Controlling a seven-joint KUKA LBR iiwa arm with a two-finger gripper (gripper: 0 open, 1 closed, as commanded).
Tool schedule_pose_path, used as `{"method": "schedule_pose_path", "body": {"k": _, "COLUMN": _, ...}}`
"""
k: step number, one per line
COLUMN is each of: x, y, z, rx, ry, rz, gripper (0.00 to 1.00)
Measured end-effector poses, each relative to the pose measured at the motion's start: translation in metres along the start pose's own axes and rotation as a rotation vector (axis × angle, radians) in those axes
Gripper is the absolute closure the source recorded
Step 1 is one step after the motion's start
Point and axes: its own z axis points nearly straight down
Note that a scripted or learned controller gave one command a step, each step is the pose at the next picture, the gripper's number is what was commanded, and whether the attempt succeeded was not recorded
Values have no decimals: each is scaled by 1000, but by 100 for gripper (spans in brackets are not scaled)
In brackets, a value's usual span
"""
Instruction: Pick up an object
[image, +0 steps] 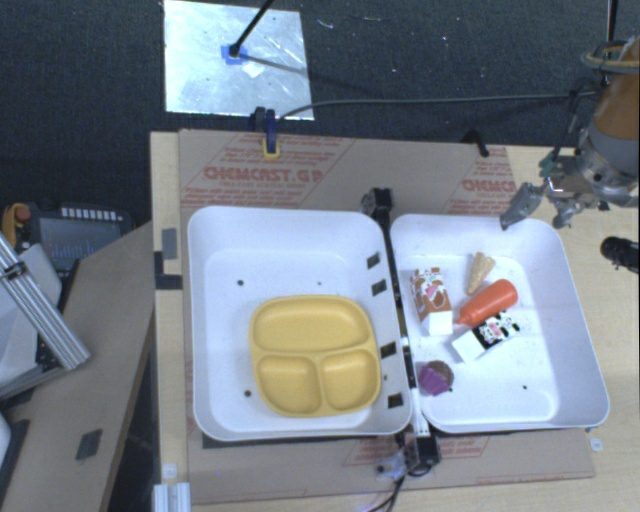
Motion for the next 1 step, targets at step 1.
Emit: {"method": "schedule_pose_path", "body": {"k": 1, "x": 1, "y": 2, "z": -8, "rx": -11, "ry": -3, "rz": -3, "gripper": 0}}
